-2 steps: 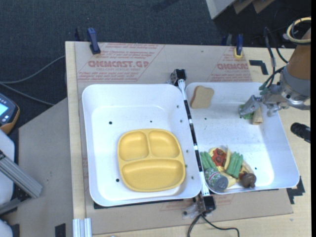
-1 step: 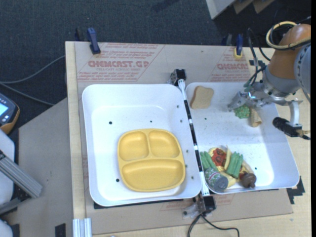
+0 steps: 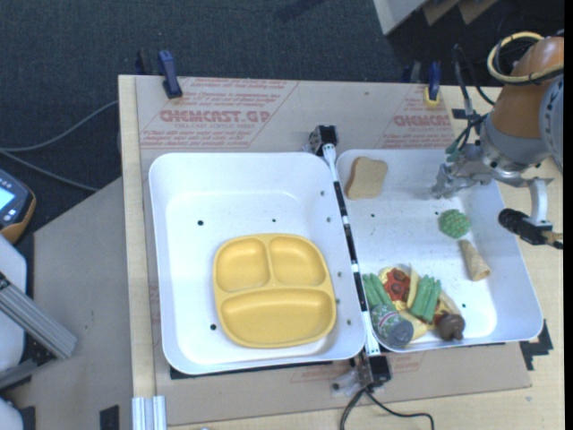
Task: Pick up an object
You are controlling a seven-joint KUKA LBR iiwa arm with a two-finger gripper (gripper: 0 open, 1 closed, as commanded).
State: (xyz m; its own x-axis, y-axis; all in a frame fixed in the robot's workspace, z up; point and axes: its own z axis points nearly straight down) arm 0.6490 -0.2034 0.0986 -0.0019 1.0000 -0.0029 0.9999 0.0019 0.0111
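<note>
The right bin (image 3: 501,325) holds a tan bread slice (image 3: 366,176) at its back left, a green knobbly ball (image 3: 455,223) and a tan stubby roll (image 3: 474,260) on its right side. In its front left corner lies a heap: a pizza slice (image 3: 399,285), green bean pods (image 3: 425,296), a grey can (image 3: 391,322) and a brown lump (image 3: 449,326). My gripper (image 3: 445,184) is low at the back right of this bin, just above the green ball in the view and right of the bread. Nothing shows in its grasp.
The left bin (image 3: 179,240) carries a yellow divided plate (image 3: 273,289). A black clamp (image 3: 323,138) sits at the back of the wall between the bins. Blue clips (image 3: 167,72) hold the cardboard's back edge. The arm (image 3: 524,106) comes in over the right bin's far right corner.
</note>
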